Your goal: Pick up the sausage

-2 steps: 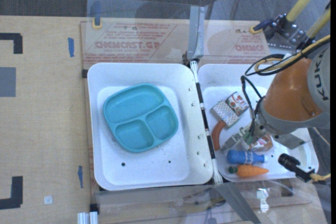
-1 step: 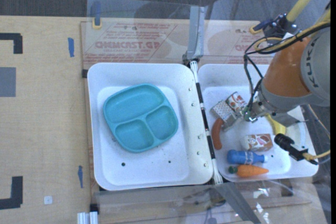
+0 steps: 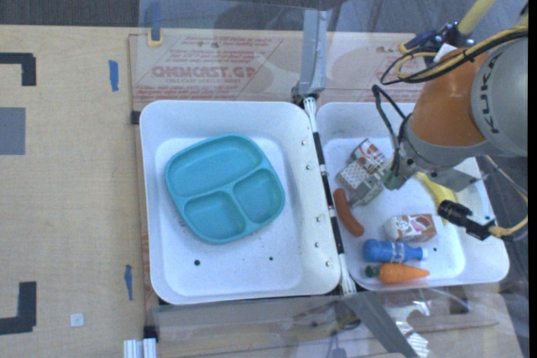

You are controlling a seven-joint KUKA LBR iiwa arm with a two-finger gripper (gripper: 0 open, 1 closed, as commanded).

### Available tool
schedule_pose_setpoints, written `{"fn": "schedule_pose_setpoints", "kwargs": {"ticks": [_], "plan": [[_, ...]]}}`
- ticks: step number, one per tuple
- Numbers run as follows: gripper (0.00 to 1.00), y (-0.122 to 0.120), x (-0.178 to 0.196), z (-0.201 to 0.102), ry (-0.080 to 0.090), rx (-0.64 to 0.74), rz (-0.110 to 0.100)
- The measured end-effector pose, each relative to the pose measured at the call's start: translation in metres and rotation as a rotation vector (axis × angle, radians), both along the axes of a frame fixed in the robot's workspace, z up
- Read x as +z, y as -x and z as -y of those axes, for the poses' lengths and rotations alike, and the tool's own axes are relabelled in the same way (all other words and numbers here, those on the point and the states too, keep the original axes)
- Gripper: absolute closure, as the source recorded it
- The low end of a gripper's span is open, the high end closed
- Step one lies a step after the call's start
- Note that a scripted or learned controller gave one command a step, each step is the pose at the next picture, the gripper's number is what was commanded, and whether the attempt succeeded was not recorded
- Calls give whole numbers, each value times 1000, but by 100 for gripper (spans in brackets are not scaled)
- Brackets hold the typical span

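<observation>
The sausage (image 3: pixel 348 212), short and reddish-orange, lies in the right bin (image 3: pixel 487 264) close to its left wall, angled from upper left to lower right. My gripper (image 3: pixel 375 185) hangs just above and to the right of the sausage's upper end, among small cartons. Nothing is visibly held. The grey arm with its orange band (image 3: pixel 445 109) reaches in from the right and covers the bin's upper right part.
Around the gripper sit a brown-and-white carton (image 3: pixel 369 153) and a checkered box (image 3: pixel 353 176). Another carton (image 3: pixel 410 226), a blue bottle (image 3: pixel 392 251) and a carrot (image 3: pixel 401 272) lie toward the front. A yellow item (image 3: pixel 437 185) is under the arm. The left bin (image 3: pixel 159 130) holds a blue divided plate (image 3: pixel 224 188).
</observation>
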State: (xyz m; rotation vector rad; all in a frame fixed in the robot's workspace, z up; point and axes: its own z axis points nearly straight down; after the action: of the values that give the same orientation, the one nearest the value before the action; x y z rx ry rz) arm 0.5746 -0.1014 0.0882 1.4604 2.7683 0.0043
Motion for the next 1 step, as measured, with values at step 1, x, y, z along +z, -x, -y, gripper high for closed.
{"fn": "schedule_pose_setpoints", "kwargs": {"ticks": [1], "plan": [[0,70,0,3,-1,333,-4]]}}
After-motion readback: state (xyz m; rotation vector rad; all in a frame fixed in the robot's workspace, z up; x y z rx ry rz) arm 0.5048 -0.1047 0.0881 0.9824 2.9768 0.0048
